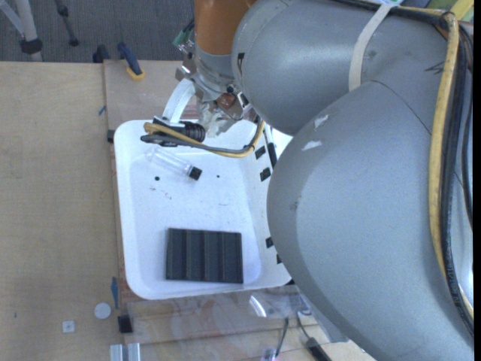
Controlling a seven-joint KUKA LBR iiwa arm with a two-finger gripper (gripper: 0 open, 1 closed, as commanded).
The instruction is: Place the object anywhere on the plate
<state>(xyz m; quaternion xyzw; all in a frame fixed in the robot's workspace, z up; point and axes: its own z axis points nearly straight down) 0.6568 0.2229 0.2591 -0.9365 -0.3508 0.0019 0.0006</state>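
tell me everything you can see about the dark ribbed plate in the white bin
The plate is a dark grey, nearly black rectangular slab, matte, with lengthwise grooves splitting its top into four raised strips. It lies flat on the floor of the white bin, near the bin's front edge. Nothing rests on it, and the gripper is apart from it.

White bin (128,224) on wooden bench (52,201)

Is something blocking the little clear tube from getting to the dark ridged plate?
Nothing visible does. The clear tube lies in the white bin, and just bare bin floor with a few tiny dark specks separates it from the dark ridged plate.
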